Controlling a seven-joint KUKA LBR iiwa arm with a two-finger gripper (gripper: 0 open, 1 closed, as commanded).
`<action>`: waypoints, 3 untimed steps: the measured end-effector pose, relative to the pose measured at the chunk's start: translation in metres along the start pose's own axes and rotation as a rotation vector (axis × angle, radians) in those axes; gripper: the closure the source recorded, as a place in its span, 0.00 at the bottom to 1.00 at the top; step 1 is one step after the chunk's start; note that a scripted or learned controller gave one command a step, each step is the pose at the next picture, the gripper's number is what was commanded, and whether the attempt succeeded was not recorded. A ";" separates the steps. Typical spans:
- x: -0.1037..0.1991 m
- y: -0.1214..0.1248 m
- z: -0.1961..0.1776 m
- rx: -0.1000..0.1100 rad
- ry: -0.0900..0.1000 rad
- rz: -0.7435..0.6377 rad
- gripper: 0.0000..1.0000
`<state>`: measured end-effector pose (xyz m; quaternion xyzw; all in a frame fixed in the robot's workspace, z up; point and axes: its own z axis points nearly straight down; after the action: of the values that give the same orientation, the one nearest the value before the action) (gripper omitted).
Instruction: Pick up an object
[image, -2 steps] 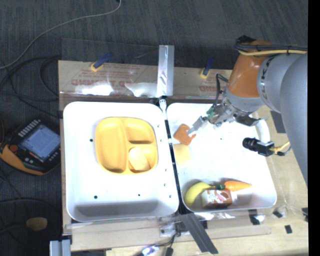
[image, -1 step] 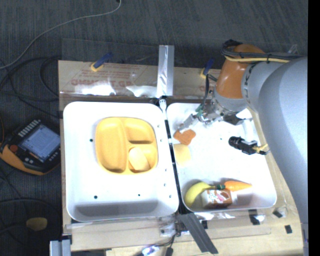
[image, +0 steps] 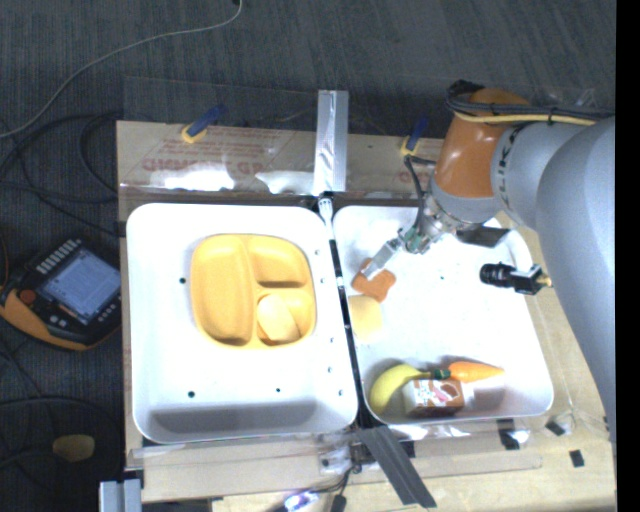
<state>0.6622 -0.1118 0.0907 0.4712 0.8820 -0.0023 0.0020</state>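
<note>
My gripper (image: 379, 268) reaches down into the right bin (image: 500, 330) near its left wall. Its tip sits directly over a small orange piece (image: 376, 287) and seems to touch it. A pale yellow round item (image: 365, 316) lies just below that piece. Along the bin's near wall lie a yellow banana-like fruit (image: 391, 384), a small jar with a red label (image: 436, 396) and an orange carrot (image: 472, 371).
The left bin (image: 160, 330) holds a yellow divided tray (image: 235, 290) with a pale round item (image: 279, 320) in one compartment. A black fitting (image: 510, 275) hangs over the right bin's right side. A metal divider strip (image: 331, 140) stands behind the bins.
</note>
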 end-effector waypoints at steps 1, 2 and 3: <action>0.017 -0.021 0.000 -0.014 -0.001 0.120 0.00; 0.016 -0.020 -0.012 -0.017 -0.001 0.120 1.00; 0.055 0.004 -0.093 -0.002 0.005 0.116 1.00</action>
<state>0.6348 -0.0629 0.1838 0.5214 0.8533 -0.0002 0.0005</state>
